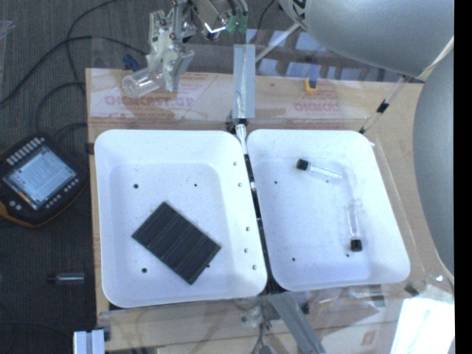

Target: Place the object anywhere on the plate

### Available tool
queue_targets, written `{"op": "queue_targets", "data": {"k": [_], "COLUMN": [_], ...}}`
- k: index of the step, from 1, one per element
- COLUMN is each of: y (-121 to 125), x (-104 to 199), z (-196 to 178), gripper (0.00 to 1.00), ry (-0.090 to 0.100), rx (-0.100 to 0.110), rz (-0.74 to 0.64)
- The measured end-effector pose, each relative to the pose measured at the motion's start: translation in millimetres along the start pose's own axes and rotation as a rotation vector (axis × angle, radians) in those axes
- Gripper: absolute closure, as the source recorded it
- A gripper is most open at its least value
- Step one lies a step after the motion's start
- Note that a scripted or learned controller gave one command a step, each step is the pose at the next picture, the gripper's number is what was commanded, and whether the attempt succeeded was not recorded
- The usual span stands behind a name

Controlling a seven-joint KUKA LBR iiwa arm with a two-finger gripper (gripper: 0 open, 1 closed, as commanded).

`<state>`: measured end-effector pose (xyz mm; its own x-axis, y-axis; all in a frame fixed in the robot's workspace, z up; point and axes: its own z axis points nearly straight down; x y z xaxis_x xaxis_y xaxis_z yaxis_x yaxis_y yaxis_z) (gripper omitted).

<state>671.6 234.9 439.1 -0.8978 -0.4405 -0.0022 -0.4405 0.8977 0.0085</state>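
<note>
The two-finger gripper [164, 68] is up beyond the left bin's far edge, clamped on a clear plastic tube [139, 84] that pokes out to the left. The dark ribbed rectangular plate [176, 242] lies in the left white bin [118, 153], toward its near edge. The right white bin [383, 198] holds two clear vials with black caps [318, 169], near its far and right edges.

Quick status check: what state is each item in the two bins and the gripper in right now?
Dark plate: flat in the left bin, nothing on it.
Upper vial: lying on its side in the right bin.
Lower vial: lying on its side, same bin.
Gripper: raised beyond the bins, holding a clear vial.
</note>
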Motion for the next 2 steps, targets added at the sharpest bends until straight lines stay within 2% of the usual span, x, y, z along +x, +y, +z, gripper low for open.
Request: {"op": "queue_targets", "data": {"k": [1,2], "y": [-0.7,0.5], "x": [2.1,0.0], "z": [7.6,0.8], "gripper": [1.0,1.0], "ry": [0.004,0.0], "rx": [0.001,-0.007], "rz": [-0.805,-0.804]}}
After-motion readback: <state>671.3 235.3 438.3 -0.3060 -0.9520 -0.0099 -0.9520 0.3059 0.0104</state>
